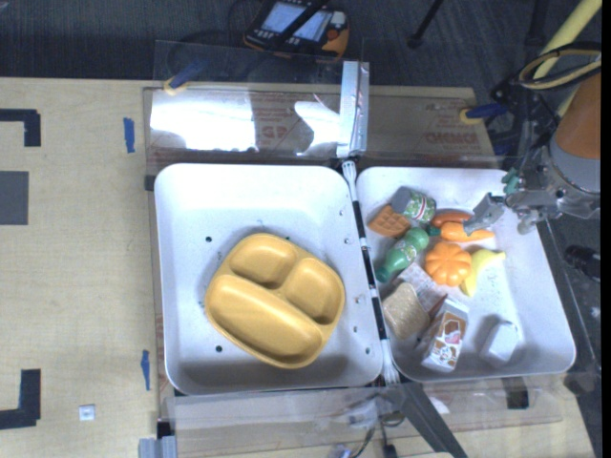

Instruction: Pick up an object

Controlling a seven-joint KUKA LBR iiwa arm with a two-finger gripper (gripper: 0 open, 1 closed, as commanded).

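The right bin point(557, 299) holds a heap of toy food: a grey-green can point(413, 205), an orange waffle point(389, 221), a green vegetable point(401, 254), an orange pumpkin point(448, 261), a carrot point(458, 225), a banana point(480, 261), a bread slice point(405, 310), a small carton point(446, 336) and a pale block point(497, 338). My gripper point(506, 213) hangs over the bin's upper right part, just right of the carrot and above the banana. Its fingers stand open with nothing between them.
A yellow divided dish point(276, 297) lies in the left bin point(181, 256). Behind the bins stand a clear plastic panel point(253, 113) and a handheld controller point(294, 25). Cables and fittings crowd the right side beside the arm point(580, 136).
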